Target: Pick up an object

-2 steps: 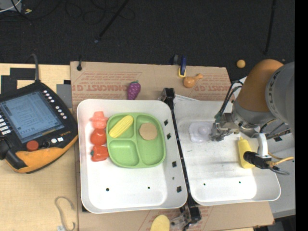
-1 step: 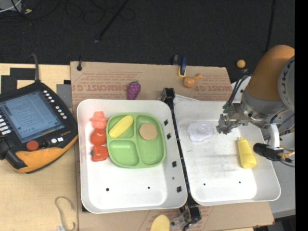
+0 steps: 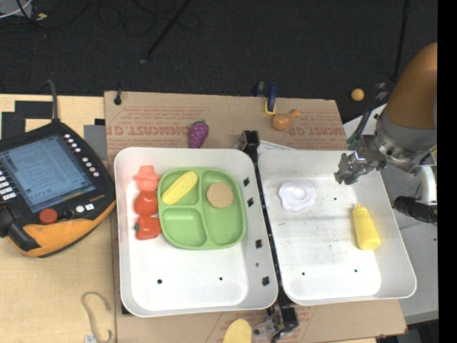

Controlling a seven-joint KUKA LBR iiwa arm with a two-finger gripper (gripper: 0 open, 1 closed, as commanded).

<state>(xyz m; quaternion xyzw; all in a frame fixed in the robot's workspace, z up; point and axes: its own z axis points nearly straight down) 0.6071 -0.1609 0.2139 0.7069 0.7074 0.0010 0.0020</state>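
On the far left of the bench lies a grey and orange handheld control pendant with a lit screen; below it, near the front edge, a thin looped cord rests on the wood. Behind the bins a flat sheet of brown printed cardboard carries a small purple toy bunch of grapes and, further right, a small orange-brown toy pear.

The left shallow white bin holds 3 red and pink toy pieces stacked in a column along its left side; just beside them sits a green plastic tray with 3 compartments. A yellow toy corn cob lies tilted in the tray's upper-left compartment; a round tan toy disc lies in the upper-right one.

A round yellow object sits at the front edge, below the gap between the 2 bins.

The right shallow white bin holds a white crumpled soft lump near its upper middle; a yellow plastic toy bottle lies on its side toward the right wall, well apart from the lump.

The dark metal pincer hangs over the right bin's upper-right corner, above and left of the yellow bottle; nothing shows between its fingers, and I cannot tell how wide they stand. The grey arm with its orange band enters from the right.
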